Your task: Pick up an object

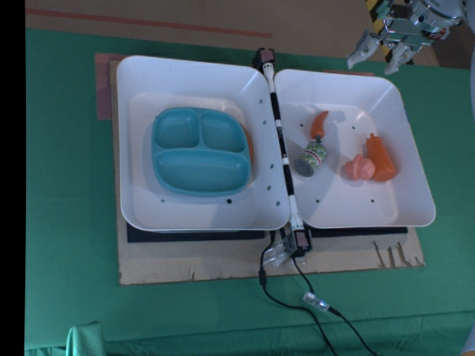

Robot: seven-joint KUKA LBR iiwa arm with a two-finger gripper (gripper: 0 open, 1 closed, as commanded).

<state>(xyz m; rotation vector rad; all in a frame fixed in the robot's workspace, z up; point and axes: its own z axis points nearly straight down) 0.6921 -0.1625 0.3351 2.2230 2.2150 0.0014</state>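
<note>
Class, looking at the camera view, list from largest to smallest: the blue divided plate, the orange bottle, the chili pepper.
1. Blue divided plate, clearly largest.
2. Orange bottle.
3. Chili pepper, slimmer and a little shorter than the bottle.

Two white bins (349, 87) are sitting on a green counter (67, 199), showing a teal divided plate (200, 150), an orange bottle (379, 158), a red-orange pepper (320, 123) and a green-patterned jar (312, 158).
</note>
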